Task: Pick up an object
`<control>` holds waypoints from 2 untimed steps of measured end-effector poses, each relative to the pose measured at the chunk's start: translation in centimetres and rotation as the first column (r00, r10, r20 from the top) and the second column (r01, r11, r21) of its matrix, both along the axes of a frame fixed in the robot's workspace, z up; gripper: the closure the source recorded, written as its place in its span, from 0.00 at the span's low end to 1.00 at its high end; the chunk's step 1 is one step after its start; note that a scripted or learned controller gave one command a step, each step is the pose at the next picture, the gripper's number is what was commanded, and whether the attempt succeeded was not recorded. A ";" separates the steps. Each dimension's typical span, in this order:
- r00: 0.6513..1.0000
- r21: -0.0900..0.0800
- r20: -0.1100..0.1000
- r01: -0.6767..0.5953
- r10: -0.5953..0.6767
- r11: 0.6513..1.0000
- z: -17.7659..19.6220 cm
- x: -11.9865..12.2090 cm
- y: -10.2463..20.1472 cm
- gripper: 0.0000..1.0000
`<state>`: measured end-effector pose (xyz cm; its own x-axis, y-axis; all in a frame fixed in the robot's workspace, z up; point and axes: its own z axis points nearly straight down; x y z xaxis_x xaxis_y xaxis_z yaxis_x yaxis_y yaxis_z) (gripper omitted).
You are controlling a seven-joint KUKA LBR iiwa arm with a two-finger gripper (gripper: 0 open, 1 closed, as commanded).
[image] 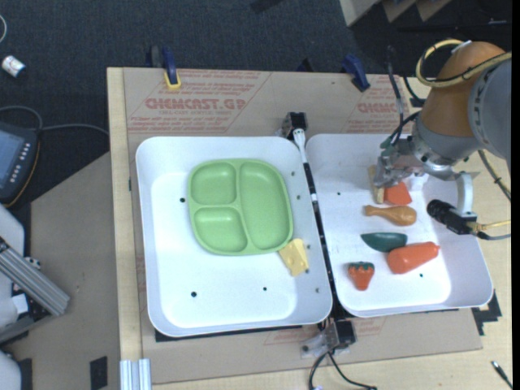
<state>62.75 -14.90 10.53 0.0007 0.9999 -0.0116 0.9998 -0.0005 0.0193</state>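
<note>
The gripper (392, 177) hangs over the right bin (463, 295), finger state impossible to tell; beneath it a small orange block (398, 194), seemingly light, rigid and smooth, best pinched across flat sides

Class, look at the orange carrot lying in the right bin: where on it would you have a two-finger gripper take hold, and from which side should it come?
Grip the carrot across its thick middle, coming straight down from above. It lies flat and roughly left-to-right, so fingers should close across its narrow width. Bare bin floor shows on both long sides, though the dark green piece lies close to its upper-left end.
</note>
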 end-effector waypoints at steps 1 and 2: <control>1.000 0.009 -0.013 -0.001 0.001 1.000 4.6 0.3 -0.6 1.00; 1.000 0.009 -0.010 -0.002 0.002 1.000 11.1 0.7 -0.6 1.00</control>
